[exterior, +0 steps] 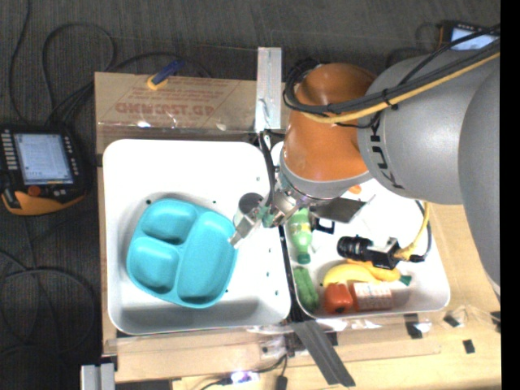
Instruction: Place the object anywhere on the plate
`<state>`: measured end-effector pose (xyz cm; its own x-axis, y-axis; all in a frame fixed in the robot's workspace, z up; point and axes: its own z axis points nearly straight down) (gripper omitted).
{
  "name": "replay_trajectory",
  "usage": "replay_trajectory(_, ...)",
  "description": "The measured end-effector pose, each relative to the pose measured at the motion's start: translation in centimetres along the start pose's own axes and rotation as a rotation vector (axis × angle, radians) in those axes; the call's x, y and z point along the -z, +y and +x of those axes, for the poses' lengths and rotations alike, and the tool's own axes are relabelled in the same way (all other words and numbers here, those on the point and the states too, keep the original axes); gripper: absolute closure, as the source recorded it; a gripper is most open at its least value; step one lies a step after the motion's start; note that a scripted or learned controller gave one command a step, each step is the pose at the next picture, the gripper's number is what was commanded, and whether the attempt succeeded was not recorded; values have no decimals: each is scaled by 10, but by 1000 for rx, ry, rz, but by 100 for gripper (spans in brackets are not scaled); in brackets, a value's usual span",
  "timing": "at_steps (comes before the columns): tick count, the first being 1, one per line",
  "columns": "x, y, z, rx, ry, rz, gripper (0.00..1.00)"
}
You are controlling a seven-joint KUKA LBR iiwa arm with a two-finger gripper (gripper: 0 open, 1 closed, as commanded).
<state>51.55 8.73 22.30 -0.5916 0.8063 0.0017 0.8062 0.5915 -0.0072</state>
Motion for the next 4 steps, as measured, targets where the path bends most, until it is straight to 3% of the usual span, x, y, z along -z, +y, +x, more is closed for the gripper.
replay_trajectory(1, 10, 1, 36, 296, 1, -2, 100)
replay_trajectory(2, -2, 32, 87, 529, -1, -1, 100)
replay_trajectory(3, -49, -3, 50, 655, 0, 0, 100)
replay_trajectory(4, -42, 19, -47, 912, -3, -4, 100)
